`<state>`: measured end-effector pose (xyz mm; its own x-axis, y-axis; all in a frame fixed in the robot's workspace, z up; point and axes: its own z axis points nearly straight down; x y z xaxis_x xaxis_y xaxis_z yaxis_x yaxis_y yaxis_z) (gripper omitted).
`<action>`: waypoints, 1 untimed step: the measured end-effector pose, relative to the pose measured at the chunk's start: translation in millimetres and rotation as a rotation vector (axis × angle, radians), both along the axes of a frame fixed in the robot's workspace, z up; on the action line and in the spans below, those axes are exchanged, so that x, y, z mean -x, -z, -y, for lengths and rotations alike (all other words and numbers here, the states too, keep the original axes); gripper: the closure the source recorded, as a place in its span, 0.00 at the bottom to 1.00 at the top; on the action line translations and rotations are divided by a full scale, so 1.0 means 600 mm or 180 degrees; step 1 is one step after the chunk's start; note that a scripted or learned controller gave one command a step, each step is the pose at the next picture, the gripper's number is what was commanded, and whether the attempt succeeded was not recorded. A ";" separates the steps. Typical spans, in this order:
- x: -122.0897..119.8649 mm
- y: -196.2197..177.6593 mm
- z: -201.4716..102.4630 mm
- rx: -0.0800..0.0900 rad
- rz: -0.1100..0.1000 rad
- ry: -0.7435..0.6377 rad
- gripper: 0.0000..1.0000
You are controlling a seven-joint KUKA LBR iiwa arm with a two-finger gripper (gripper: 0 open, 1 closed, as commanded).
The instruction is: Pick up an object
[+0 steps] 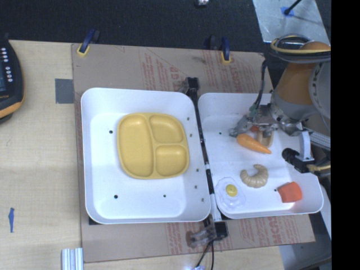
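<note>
1. Poised low over the right bin (315, 207), tool (254, 129) at the upper end of the carrot (253, 144); opening and hold impossible to tell from above.
2. Best closed across the carrot's narrow width, not along its slanted length (likely to roll otherwise).
3. Worth keeping clear of the croissant (255, 176), fried egg (229, 190) and red block (290, 192) nearer the front edge.
4. Straight lift advised, away from the yellow divided plate (152, 145) in the left bin (101, 198).

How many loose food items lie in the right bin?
4: carrot under the tool, croissant mid-bin, fried egg front-left, red piece front-right. The arm may hide others.
</note>
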<state>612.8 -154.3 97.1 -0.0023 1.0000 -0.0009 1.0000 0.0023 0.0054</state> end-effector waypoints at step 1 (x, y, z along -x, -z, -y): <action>-0.005 -0.022 0.003 0.0005 0.0019 -0.0003 1.00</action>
<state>615.9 -155.9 110.2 -0.0033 1.0000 -0.0025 0.9999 0.0033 0.0114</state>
